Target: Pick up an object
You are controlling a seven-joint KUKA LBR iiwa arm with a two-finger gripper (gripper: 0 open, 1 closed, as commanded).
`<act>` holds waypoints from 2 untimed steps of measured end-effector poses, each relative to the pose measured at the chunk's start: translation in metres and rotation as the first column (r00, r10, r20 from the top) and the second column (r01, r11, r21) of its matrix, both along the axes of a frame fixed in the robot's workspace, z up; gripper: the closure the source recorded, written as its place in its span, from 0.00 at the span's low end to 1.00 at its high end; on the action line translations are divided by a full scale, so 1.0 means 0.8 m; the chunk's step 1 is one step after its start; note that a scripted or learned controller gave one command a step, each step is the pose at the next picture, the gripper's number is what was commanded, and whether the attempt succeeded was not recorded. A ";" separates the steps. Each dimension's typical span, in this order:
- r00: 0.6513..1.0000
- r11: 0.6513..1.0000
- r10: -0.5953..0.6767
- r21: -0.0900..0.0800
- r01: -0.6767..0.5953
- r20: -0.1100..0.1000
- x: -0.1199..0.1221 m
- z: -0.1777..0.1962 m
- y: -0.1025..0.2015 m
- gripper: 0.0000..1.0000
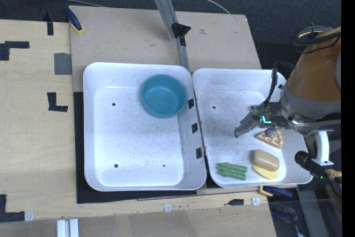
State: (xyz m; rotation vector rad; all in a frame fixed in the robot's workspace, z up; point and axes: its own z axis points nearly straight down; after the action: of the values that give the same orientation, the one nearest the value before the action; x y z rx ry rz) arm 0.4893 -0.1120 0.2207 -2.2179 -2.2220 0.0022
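End effector (247,128) low over right bin (222,91), right of frame centre; open or shut, cannot tell. Just right of it, pizza slice toy (270,139), apparently touching. Below that, yellow bread-like piece (265,164) in lower right corner of bin; green bean pods (231,170) beside it, to its left. Blue bowl (163,96) in upper part of left bin (111,136). Both bins on pale wooden worktop (33,136).
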 end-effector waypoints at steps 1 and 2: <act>1.000 1.000 0.000 0.000 0.000 0.000 0.000 0.000 0.000 0.00; 1.000 1.000 -0.001 0.001 0.001 -0.005 -0.004 -0.054 0.001 0.00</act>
State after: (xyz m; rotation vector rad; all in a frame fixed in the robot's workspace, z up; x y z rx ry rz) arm 0.4861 -0.1108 0.1772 -2.2165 -2.2180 0.0068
